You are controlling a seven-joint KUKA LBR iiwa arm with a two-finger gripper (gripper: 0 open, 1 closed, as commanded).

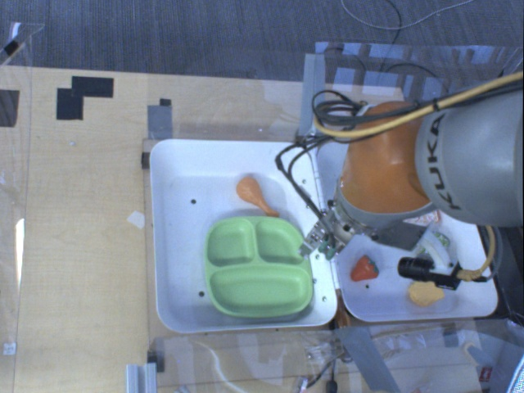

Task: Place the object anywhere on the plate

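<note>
Two shallow white bins with rounded corners and smooth, plastic-looking walls sit side by side. The left bin (176, 219) spreads out to the left of the gripper (322, 242); the right bin (385, 303) lies to its right.

- Left of the gripper, close by: a light green, rounded-rectangle divided plate (258, 289), smooth with a faint sheen. It has two small compartments along the far side and one long compartment along the near side. Its right rim sits just beside the gripper.
- Left of the gripper and farther back: an orange drumstick-shaped toy (252, 192), bulbous at one end and tapering to a thin stem. It lies on the bin floor with the thin end at the plate's far rim, outside the compartments.
- The gripper hangs over the seam between the bins, at the plate's right edge. I cannot tell whether it is open or closed. Above it are the glossy orange wrist band (385, 170) and the matte grey arm (471, 154).
- Right of the gripper, near: a small red strawberry-like piece with a green top (364, 268).
- Farther right: a pale yellow rounded lump (426, 295), and behind it a crumpled white-and-green packet (440, 244).
</note>
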